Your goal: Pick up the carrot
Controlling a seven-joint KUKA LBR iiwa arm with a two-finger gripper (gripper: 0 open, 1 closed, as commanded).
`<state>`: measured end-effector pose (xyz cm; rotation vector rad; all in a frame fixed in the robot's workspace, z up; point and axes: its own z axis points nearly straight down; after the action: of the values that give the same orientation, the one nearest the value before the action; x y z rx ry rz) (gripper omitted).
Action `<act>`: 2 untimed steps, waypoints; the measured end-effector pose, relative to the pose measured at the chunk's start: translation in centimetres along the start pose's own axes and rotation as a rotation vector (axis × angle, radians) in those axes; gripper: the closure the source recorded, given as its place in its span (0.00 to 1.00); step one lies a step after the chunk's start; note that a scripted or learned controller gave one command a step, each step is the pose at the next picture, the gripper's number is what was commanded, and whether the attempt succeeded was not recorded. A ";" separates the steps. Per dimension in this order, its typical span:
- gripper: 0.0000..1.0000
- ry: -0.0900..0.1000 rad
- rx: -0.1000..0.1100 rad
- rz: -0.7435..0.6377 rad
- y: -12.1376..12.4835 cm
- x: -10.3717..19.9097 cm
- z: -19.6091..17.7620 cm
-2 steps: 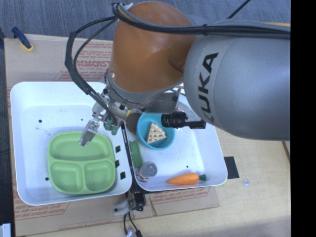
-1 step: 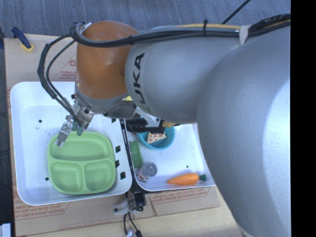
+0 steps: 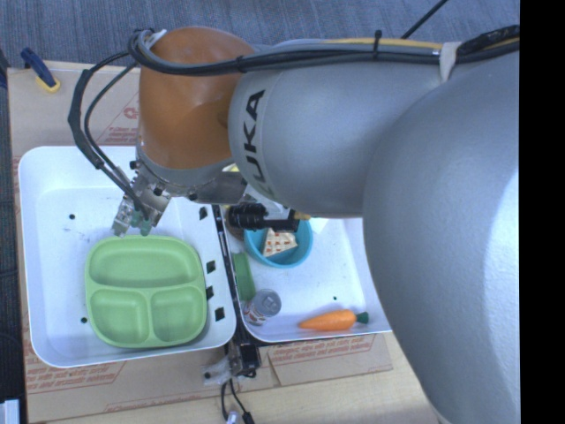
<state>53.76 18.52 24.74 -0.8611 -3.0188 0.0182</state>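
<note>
We saw the two-finger gripper (image 3: 132, 222) upper left, above the green sectioned plastic plate (image 3: 146, 291); finger state unclear. Orange carrot (image 3: 328, 321) lay lower centre, well apart.

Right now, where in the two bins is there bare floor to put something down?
Left bin: bare floor along the far side and left wall, above the green plate, though the gripper hangs there. Right bin: a bare patch between the blue bowl and the carrot. It is crowded along the divider, by the can.
</note>
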 end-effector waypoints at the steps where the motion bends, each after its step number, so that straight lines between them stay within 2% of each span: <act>1: 1.00 0.007 0.000 0.214 -8.6 2.0 4.5; 2: 1.00 0.013 0.004 0.742 -6.8 3.3 9.8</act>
<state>47.37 14.39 15.03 -1.8923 -2.4936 0.0186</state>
